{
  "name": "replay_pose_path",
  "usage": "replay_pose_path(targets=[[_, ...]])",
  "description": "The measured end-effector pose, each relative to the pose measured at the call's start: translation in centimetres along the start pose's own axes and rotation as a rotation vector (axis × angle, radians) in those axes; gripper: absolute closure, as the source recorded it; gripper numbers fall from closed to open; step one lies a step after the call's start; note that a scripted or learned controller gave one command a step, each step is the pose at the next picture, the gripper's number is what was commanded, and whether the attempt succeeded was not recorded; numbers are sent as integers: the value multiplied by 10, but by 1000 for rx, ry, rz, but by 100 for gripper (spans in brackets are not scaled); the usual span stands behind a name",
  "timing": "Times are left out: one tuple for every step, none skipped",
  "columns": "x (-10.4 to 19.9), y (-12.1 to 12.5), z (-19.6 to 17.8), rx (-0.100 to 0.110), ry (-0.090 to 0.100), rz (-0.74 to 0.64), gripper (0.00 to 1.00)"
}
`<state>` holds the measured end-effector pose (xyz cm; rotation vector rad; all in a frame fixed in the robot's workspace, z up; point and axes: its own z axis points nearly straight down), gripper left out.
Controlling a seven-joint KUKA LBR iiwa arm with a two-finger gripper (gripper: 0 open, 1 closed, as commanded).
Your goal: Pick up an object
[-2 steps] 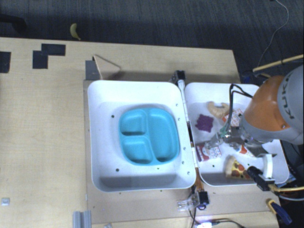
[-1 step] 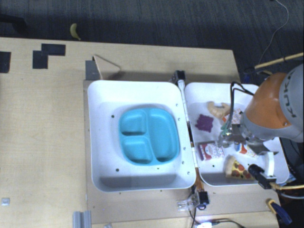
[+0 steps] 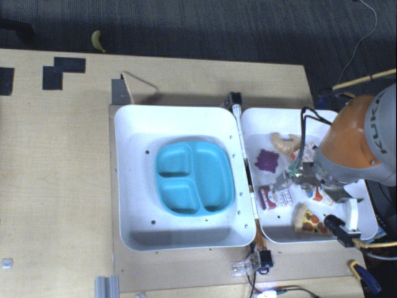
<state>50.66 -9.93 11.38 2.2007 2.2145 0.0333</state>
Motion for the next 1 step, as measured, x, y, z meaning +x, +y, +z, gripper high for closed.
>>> replay_pose_path(targets=[[10, -13, 23, 6, -3, 6, 0]])
